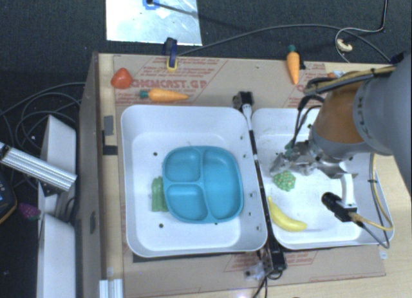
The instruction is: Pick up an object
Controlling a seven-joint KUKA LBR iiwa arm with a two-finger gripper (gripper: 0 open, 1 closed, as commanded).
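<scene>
Camera view | left bin (pixel 138 161): blue plate (pixel 202 184); right bin (pixel 273 123): banana (pixel 286 217), broccoli (pixel 284 180) | gripper (pixel 287 163): grasp unclear

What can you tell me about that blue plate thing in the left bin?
The blue plate is a light blue, plastic-looking divided dish with rounded corners and three compartments: two on top, one wide below. It lies flat, slightly turned, in the middle of the left bin. A green object sits against its left edge, partly tucked beneath.

plate (pixel 203 184) in left bin (pixel 138 161), banana (pixel 286 217) in right bin (pixel 273 123)
</scene>
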